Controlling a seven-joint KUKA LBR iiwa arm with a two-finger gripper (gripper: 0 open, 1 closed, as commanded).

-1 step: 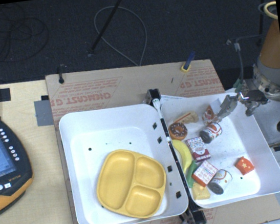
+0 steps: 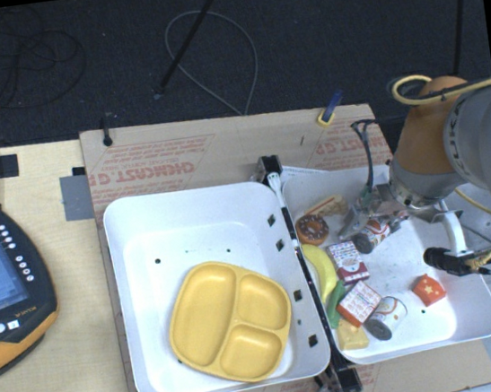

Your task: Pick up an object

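2 white bins point(image 2: 135, 251), 1 yellow divided plate point(image 2: 230, 321), 1 banana point(image 2: 322, 272), 1 doughnut point(image 2: 312, 227), 2 small cartons point(image 2: 348, 260).

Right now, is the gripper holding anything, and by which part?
Cannot be told. The gripper is low in the right bin among small items, its grip unclear.

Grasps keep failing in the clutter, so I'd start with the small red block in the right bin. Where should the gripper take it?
Come straight down on the red block and pinch its opposite flat sides; it lies apart from the pile, with bare bin floor around it.
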